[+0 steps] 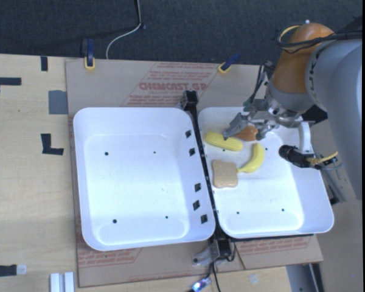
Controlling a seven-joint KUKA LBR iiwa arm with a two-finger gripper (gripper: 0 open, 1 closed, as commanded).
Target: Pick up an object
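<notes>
Apparently nothing is lifted yet: an orange object [249, 133] lies in the right bin [292, 218], near its far end, with the gripper [246, 125] down right over it, fingers spread either side. Closing and lifting remain. Beside it lie two bananas [224, 141] [253, 159] and bread [225, 174].

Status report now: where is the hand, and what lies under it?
Hand low in right bin, far end. Orange object beside it, not seen gripped. Two yellow pieces and tan piece close by.
</notes>
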